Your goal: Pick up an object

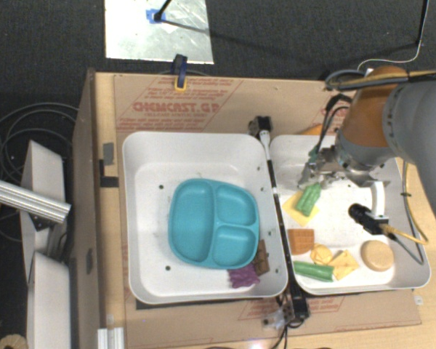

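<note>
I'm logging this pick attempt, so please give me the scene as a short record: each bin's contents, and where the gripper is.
left bin: teal divided plate; purple item and brown item by the plate's near right edge
right bin: upper green item on a yellow slab; orange square; yellow pieces; lower green item; tan round item
gripper: over the right bin, at the upper green item
grasp: cannot tell

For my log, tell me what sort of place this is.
Probably a robot lab: an arm reaches over the right bin of toy food, beside a left bin with a teal tray.
</note>
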Motion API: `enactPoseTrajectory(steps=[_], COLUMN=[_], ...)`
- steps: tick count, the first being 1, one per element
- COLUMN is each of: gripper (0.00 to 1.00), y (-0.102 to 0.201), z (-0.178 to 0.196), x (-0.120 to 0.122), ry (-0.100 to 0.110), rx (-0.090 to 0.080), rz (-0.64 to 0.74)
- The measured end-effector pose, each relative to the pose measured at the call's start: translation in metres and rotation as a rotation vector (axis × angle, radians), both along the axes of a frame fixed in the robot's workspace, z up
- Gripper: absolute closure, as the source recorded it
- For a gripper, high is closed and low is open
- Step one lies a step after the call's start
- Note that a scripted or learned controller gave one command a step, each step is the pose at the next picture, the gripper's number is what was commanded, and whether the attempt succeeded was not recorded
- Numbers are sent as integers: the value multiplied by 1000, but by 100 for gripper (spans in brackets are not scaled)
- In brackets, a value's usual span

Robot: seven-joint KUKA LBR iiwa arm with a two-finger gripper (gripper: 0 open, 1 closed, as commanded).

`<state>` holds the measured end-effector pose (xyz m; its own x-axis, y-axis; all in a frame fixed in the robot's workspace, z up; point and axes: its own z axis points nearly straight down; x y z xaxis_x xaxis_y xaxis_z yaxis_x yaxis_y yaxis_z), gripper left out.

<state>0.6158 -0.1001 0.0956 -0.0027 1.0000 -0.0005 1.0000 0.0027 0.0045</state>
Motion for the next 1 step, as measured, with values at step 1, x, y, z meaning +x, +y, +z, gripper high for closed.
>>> enactPoseTrajectory(steps=[1], gripper=[100], y=[65], z=[95], x=[-25], ry=[-5], rx=[3], rz=[7])
